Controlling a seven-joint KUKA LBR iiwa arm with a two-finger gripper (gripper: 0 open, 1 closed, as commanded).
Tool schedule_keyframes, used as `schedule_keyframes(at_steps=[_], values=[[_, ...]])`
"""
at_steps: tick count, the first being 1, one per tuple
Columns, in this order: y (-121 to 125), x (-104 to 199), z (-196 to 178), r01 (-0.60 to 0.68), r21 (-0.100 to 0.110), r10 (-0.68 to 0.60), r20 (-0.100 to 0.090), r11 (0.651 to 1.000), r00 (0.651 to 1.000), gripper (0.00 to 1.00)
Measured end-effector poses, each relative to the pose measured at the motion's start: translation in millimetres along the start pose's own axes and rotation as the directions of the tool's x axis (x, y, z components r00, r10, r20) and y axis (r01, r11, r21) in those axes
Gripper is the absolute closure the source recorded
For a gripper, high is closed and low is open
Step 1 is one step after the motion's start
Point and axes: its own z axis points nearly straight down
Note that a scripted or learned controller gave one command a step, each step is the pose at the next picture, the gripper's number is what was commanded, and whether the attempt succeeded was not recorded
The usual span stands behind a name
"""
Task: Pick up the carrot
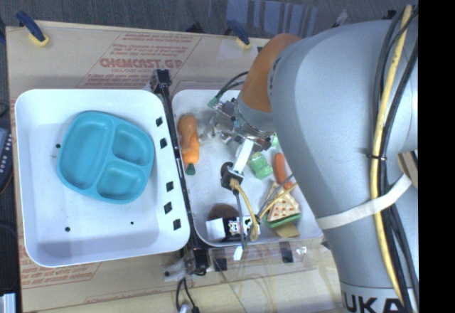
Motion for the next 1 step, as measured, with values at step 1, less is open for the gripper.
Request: schedule_keyframes(at_steps=[1], values=[[-50.1, -36.8, 2.2, -0.428, 0.01, 0.428, 0.004, 0.904, 0.904, 0.0]])
